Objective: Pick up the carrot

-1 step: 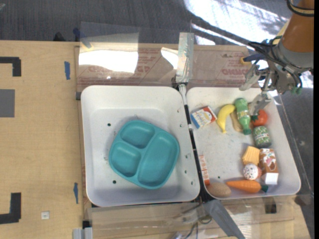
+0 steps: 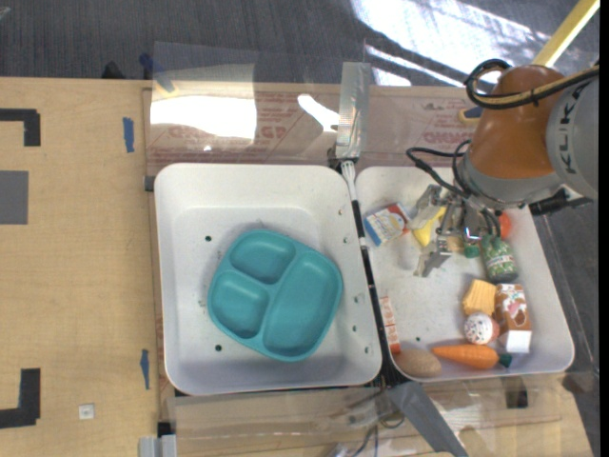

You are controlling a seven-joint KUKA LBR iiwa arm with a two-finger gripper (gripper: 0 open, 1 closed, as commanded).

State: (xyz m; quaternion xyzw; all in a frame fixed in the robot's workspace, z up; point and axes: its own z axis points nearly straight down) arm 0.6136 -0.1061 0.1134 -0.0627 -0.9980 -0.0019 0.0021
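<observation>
Lying near right bin's front wall, tapered orange carrot

At the right edge of the frame, the grey arm carries the letters "KU", cut off; printing on the small packages is too small to read.

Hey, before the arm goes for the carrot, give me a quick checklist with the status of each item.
1. Orange carrot in sight, lying at the near edge of the right white bin: ok.
2. Two-finger gripper over the carrot: not ok, it hangs toward the bin's far side.
3. Carrot free of neighbours: not ok, a tan rounded piece and a white speckled egg-like toy crowd it.
4. Gripper free of any load: cannot tell.
5. Teal divided plate out of the way in the left bin: ok.
</observation>
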